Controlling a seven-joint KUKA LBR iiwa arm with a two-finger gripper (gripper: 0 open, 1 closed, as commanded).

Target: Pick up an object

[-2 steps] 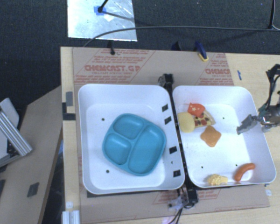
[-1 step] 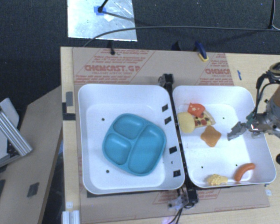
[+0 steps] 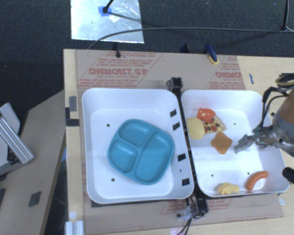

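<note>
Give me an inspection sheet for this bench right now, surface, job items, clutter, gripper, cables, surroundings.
Surface: bench covered with printed brown board, bearing left bin and right bin side by side.
Job's things: in the right bin, pizza slice, red piece, yellow round piece, toast, sausage, yellow lump.
Clutter: blue divided plate in the left bin.
Gripper: gripper low over the right bin, beside the toast, holding nothing.
Cables: black cable across the floor; wires at bench front.
Surroundings: dark carpet; foil sheet.
</note>
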